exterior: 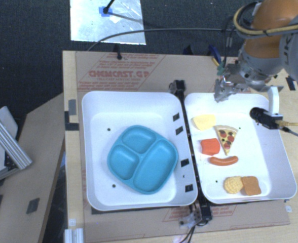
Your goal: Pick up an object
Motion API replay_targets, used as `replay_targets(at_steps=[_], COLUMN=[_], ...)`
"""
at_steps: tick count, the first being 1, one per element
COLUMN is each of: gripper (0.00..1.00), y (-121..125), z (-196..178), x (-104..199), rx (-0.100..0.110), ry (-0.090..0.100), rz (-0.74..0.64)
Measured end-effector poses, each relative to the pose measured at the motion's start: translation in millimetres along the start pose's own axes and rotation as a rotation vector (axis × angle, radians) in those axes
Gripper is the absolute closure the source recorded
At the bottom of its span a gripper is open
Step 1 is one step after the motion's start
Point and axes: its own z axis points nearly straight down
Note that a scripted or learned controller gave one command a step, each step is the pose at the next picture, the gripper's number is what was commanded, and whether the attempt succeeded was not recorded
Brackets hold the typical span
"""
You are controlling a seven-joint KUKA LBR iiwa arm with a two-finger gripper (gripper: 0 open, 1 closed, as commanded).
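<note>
The toy foods lie in the right bin (275, 156), all in the lower right part of the frame: a pale yellow cheese piece (203, 121) nearest the divider at the top of the group, a pizza slice (226, 137) just right of and below it, an orange-red block (210, 146) touching or nearly touching the slice's left edge, a red sausage (223, 160) just beneath those two, and lower still a round waffle-like cracker (232, 185) pressed against a brown toast piece (250, 185). The claw (223, 91) hangs at the upper edge of this bin, above the cheese piece and well apart from it, with nothing between its fingers; whether those fingers are spread or closed I cannot tell (they are small and dark against the rim). Behind it the grey arm with its orange dome (276, 19) fills the upper right corner, yellow and black cables looping round it. A black fitting with a white bracket (267, 114) sits at the bin's right side. The left bin (96, 135), touching the right one along a black clipped seam, holds a blue divided plate (142, 158) with three compartments, tilted a little. Both bins rest on printed cardboard on the tan surface (50, 135). At upper left centre a shiny sheet (106, 14) lies on the dark floor.
</note>
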Motion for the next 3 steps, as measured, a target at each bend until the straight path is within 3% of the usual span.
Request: replay_targets(at_steps=[2, 3], gripper=[1.0, 1.0], y=[-1.5, -18.0], z=[1.2, 10.3], x=[115.1, 164.3], rx=[0.0, 0.002], ry=[0.001, 0.0], rz=[-0.001, 0.0])
